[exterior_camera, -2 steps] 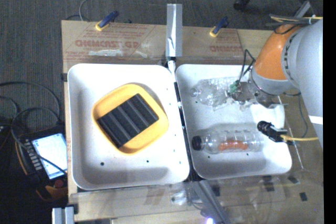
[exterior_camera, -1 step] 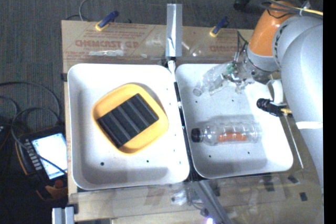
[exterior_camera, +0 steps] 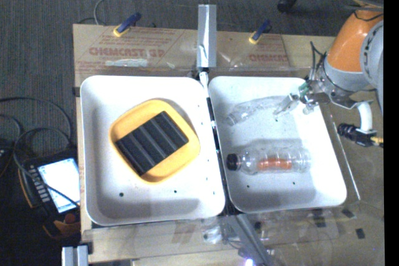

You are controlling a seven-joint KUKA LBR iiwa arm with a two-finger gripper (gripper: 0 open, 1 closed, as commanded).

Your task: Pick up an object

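Observation:
My gripper [exterior_camera: 297, 104] hangs over the upper right part of the right bin [exterior_camera: 333, 187], open, with nothing between its fingers. Just left of it lies a crumpled clear plastic bottle [exterior_camera: 252, 110], whose right end reaches close to the left finger. A clear bottle with a black cap and an orange label [exterior_camera: 269, 161] lies on its side in the middle of the same bin. The left bin [exterior_camera: 93, 196] holds a yellow pad-shaped object with a black ribbed top [exterior_camera: 154, 139].
The grey arm with its orange band [exterior_camera: 352, 50] comes in from the right over the right bin's far corner. A metal post [exterior_camera: 206, 37] stands behind the seam between the bins. Two clamps [exterior_camera: 126, 23] sit on the board behind, and cables lie on the floor at left.

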